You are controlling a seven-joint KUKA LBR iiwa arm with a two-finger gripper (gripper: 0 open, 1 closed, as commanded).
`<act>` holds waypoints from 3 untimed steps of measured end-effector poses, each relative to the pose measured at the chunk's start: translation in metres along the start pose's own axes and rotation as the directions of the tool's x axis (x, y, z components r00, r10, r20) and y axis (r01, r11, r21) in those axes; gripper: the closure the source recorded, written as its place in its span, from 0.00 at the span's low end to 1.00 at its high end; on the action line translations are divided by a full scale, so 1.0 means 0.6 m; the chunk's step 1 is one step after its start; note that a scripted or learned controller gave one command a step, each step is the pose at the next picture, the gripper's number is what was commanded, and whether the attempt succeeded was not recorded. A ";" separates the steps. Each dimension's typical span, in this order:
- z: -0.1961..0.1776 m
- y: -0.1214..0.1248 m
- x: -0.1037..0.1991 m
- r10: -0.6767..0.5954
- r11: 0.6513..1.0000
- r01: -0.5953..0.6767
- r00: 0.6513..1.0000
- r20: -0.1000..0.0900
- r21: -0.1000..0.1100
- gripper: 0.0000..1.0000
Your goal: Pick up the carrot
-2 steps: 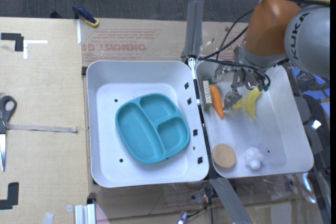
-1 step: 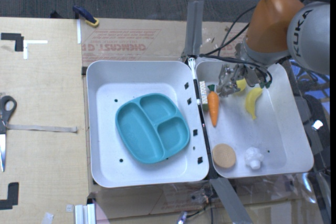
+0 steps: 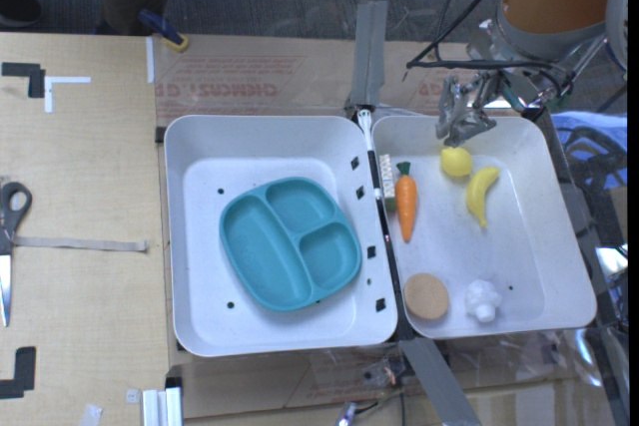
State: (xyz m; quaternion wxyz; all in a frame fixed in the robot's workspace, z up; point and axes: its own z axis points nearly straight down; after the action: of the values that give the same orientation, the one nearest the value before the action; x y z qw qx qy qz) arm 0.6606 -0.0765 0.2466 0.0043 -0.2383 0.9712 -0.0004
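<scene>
Both bins were glossy white plastic with rounded corners, sitting side by side on the bench. The left bin (image 3: 190, 244) held a teal plate (image 3: 290, 242), smooth and matte, with three rounded compartments. In the right bin (image 3: 544, 254) sat a bunch of little toy foods: a round yellow lemon (image 3: 455, 162), a curved yellow banana (image 3: 481, 194), a flat tan disc like a cookie (image 3: 426, 296), and a lumpy white thing (image 3: 483, 299) I couldn't identify.

The arm came in from the upper right, big orange band up top, cables looping off it. The gripper (image 3: 461, 122) hung over the back edge of the right bin, just above the lemon, pointing down. It's a tangle of grey metal from this angle, so honestly I couldn't tell how far apart the fingers were, and nothing was visibly between them.

The carrot (image 3: 406, 203) was a smooth orange cone with a small green top, lying lengthwise against the right bin's left wall, green end pointing to the back. It was well apart from the gripper, untouched.
</scene>
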 end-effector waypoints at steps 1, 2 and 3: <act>-0.106 -0.061 0.076 -0.198 0.980 0.198 0.980 0.000 0.000 1.00; -0.123 -0.063 0.073 -0.193 0.981 0.193 0.981 0.007 0.003 1.00; -0.154 -0.061 0.256 -0.378 0.926 0.378 0.926 -0.003 -0.003 1.00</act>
State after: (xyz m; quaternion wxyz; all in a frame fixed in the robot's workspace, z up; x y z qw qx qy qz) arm 0.5405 -0.1802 0.3381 0.0024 -0.4209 0.9071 -0.0006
